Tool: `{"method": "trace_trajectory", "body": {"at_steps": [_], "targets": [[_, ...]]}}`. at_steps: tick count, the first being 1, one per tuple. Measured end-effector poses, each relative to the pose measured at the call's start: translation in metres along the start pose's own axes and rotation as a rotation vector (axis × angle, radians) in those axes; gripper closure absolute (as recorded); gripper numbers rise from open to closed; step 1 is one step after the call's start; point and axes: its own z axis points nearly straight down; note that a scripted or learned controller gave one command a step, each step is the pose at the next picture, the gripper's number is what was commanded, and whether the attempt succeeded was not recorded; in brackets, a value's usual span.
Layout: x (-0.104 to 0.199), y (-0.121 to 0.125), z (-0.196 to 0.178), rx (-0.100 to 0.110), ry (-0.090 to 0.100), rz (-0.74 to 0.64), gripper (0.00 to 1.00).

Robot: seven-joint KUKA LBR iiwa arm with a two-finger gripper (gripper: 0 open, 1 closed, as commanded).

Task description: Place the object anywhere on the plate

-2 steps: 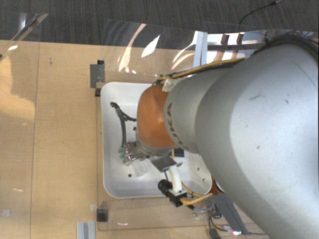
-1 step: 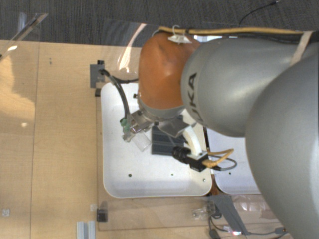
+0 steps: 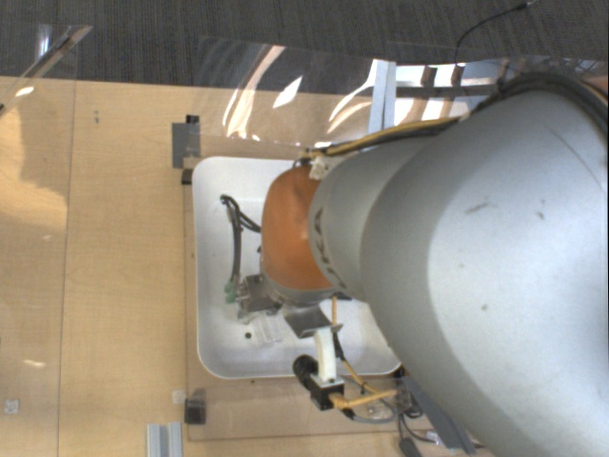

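My gripper [image 3: 255, 314] hangs low over the near part of a white bin [image 3: 211, 255], below the orange wrist band [image 3: 290, 236]. Its metal body and a black cable loop [image 3: 233, 219] show against the bin's white floor. A small dark speck [image 3: 249, 334] lies on the floor just under the gripper, too small to identify. The big grey arm [image 3: 476, 255] covers the bin's right half and everything further right.
The bin stands on a tan wooden bench [image 3: 95, 255] with black corner brackets [image 3: 187, 141] at its left corners. A clear plastic sheet [image 3: 285, 93] rises behind the bin. Cables and a white-and-black fitting [image 3: 322, 374] hang off the arm by the bin's near edge.
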Motion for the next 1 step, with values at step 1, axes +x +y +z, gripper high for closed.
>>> {"method": "trace_trajectory", "body": {"at_steps": [1], "targets": [[-0.0001,0.0002,-0.0003,-0.001,0.000,0.001,0.00]]}}
